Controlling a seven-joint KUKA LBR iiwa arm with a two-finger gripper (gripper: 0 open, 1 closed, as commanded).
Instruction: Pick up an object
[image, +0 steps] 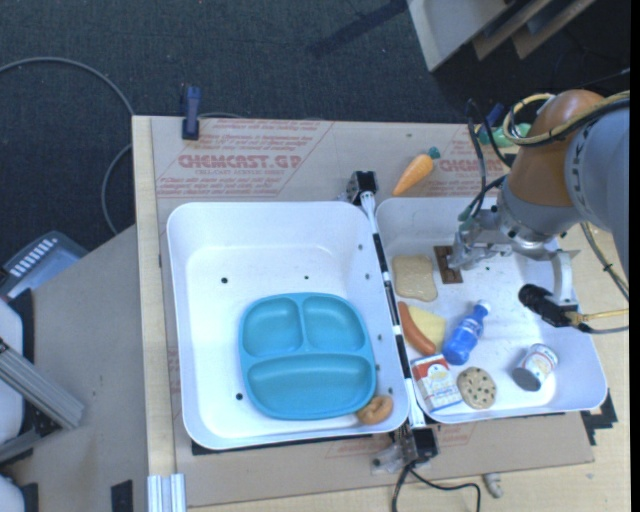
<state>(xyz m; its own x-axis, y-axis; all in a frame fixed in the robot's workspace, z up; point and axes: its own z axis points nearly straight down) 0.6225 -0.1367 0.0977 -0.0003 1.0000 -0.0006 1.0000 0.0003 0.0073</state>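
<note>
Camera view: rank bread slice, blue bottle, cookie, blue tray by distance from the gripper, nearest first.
Gripper is at the back of the right bin.
1. Bread slice, just left of the gripper.
2. Blue bottle, toward the front, mid-bin.
3. Cookie, at the right bin's front edge.
4. Blue tray, in the left bin.

Blue clamp (190, 110) on cardboard sheet (250, 160) top-left; carrot (413, 172) lies on board above right bin.

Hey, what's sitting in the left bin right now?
A blue divided plate lies in the left bin, with a small brown pastry-like piece at the plate's near right corner. The bin floor under the plate is covered.
</note>
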